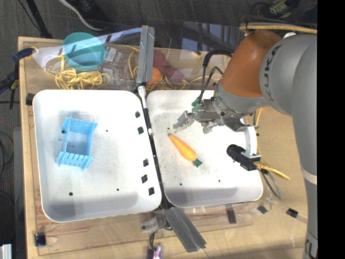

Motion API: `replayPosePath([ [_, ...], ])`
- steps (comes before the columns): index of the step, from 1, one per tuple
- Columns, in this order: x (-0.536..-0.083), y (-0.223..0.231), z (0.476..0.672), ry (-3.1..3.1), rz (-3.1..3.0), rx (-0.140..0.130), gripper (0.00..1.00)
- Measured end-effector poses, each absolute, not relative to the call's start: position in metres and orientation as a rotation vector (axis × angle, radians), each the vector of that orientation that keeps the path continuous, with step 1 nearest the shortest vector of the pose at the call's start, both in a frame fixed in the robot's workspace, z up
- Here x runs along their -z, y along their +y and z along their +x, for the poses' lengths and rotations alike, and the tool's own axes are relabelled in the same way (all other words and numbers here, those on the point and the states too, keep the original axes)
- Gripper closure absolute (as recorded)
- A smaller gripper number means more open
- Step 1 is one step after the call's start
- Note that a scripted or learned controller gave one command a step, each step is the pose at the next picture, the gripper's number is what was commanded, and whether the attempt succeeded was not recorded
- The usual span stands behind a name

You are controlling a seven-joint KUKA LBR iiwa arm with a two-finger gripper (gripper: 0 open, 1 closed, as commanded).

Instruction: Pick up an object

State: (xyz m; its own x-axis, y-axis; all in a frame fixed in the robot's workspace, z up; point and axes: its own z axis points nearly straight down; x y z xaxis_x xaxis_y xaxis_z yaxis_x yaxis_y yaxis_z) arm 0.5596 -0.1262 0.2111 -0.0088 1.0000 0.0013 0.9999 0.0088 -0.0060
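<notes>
**Arm over the right bin, carrot lying loose**

A wooden bench (21, 144) carries two white bins. The left bin (48, 198) holds a blue plastic rack (75, 142) toward its left side. The right bin (215, 196) holds a toy carrot (183, 148) near its middle, leafy end toward the near edge. The grey arm (280, 63) reaches in from the right, its gripper (182, 121) low over the bin's far half, just beyond the carrot. Its fingers look slightly parted with nothing between them. The bin's near half lies bare.
</notes>
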Motion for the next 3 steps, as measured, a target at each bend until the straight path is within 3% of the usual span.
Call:
replayPosePath([
  [1, -0.091, -0.142, 0.555, -2.319, -2.114, -0.003, 0.0],
  [2, -0.101, -0.142, 0.555, -2.323, -2.108, -0.006, 1.0],
  [3, -0.245, -0.146, 0.592, -2.416, -2.008, -0.001, 1.0],
])
